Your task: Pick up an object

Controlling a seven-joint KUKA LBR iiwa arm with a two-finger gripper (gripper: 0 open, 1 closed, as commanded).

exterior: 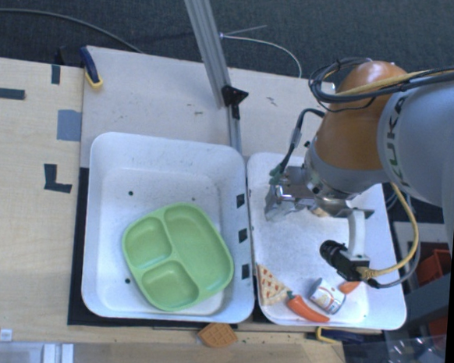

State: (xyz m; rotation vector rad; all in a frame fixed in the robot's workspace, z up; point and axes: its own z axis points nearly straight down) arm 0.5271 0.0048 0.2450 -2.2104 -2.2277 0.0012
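Two bins sit side by side on the surface. Left bin (pixel 111 160) holds a green tray (pixel 177 256). Right bin (pixel 386 303): pizza slice (pixel 270 283), carrot (pixel 306 307) and can (pixel 327 296) at 6 o'clock. The jaws (pixel 278 204) hang at its 10 o'clock, holding nothing; whether open or closed, I cannot tell.

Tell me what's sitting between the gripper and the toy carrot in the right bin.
In the camera view, a bare stretch of the right bin floor separates the gripper from the carrot. The waffle-patterned wedge lies just left of that line, beside the carrot.
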